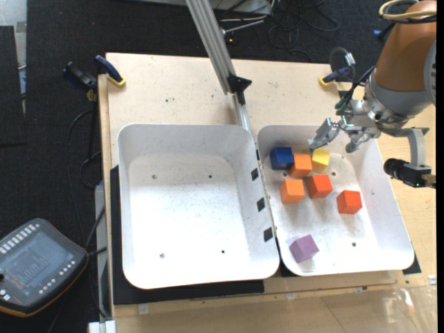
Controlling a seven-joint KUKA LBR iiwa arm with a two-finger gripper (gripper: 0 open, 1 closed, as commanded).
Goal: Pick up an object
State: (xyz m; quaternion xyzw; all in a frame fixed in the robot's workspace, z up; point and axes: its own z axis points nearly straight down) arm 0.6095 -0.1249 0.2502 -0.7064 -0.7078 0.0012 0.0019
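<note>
Arm (409, 54) cut off at right edge

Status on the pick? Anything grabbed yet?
Done: the arm has the pincer open above the far end of the right bin, close to the yellow cube. In hand: nothing sits between its fingers. Left: descend, close on a cube and lift. The blue cube, the orange cubes and the purple cube all lie on the bin floor.

Two white bins (139, 207); four orange cubes (303, 164), one blue (281, 157), one yellow (320, 159), one purple (303, 248).

blocks (305, 172) crowded, purple cube (303, 248) apart
</note>
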